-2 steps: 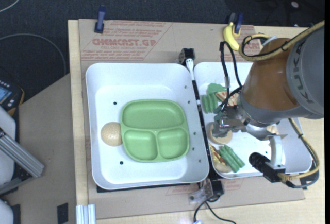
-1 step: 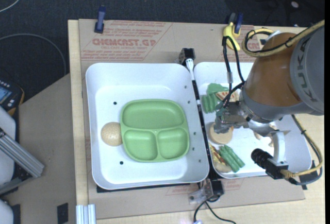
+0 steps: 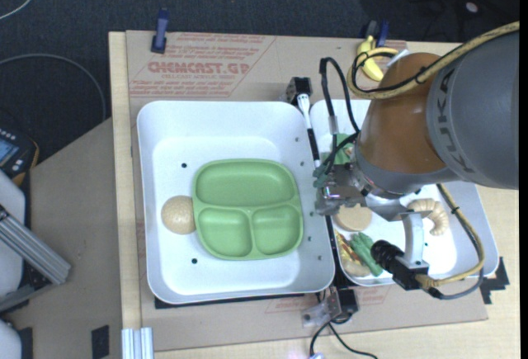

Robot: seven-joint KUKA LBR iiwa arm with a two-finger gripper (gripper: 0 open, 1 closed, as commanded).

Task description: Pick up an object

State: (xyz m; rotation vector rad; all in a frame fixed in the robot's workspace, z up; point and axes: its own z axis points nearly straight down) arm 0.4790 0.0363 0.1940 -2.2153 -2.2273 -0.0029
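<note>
My gripper (image 3: 332, 194) hangs under the orange-banded wrist, low over the left edge of the right bin (image 3: 487, 254), close to the wall shared with the left bin. Just below it lies a tan round disc (image 3: 355, 219). A green and orange item (image 3: 363, 252) rests at the bin's near left corner. To the right of the wrist lies a cream curved piece (image 3: 435, 214). The arm hides most of this bin. In the left bin (image 3: 165, 134) a green divided plate (image 3: 247, 209) lies flat, with a beige round object (image 3: 177, 214) touching its left side.
The two bins sit on a cardboard sheet (image 3: 198, 60) printed with red lettering. A blue clip (image 3: 160, 29) is at its far edge. Cables (image 3: 330, 93) loop over the back of the right bin.
</note>
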